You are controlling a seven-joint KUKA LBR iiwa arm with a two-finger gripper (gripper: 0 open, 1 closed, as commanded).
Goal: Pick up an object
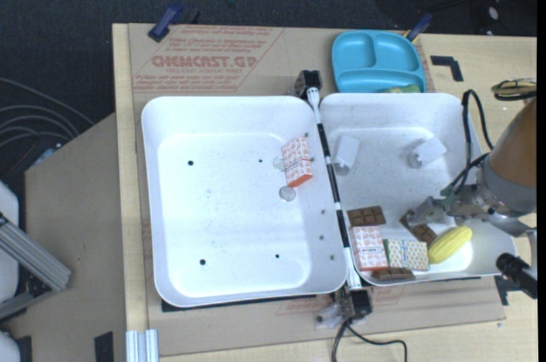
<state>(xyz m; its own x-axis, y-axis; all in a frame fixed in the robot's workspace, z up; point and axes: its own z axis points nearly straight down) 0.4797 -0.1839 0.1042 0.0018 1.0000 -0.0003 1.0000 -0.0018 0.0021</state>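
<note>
My gripper (433,213) reaches in from the right and hangs low over the right bin (384,108), near its front right part. Just beneath and beside it lie a yellow corn-shaped toy (450,244) and a dark brown piece (418,229). Further left along the bin's front are a green-patterned packet (407,253), a red-and-white box (368,247) and a brown chocolate-like bar (367,216). Two clear plastic pieces (345,152) (425,154) rest toward the back of the bin. I see nothing lifted.
The left bin (183,130) holds a red-and-white carton (296,160) and a small clear round item (287,193) near its right wall. A blue divided tray (378,60) stands behind the right bin. The arm's grey and orange wrist (514,160) overhangs the right rim.
</note>
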